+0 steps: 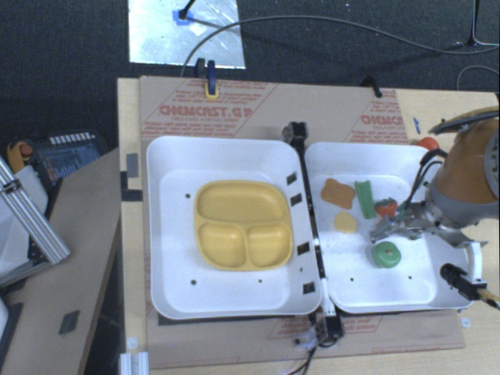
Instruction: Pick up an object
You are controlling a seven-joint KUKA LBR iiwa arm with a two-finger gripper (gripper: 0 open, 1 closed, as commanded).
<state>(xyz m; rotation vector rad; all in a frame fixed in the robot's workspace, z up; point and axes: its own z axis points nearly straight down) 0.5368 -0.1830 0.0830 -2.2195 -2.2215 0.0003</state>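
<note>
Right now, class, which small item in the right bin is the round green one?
The round green piece, lying nearest the bin's front edge. The other green item, the green bar, is long and straight; the rest are orange, yellow or red.

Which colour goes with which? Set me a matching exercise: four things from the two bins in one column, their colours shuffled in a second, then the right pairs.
Things:
1. divided tray in the left bin
2. flat piece in the right bin
3. long block beside it
4. round piece near the gripper

Colours:
A. bright green, round
B. orange-brown
C. pale yellow
D. green, elongated

Pairs: 1-C, 2-B, 3-D, 4-A
</note>
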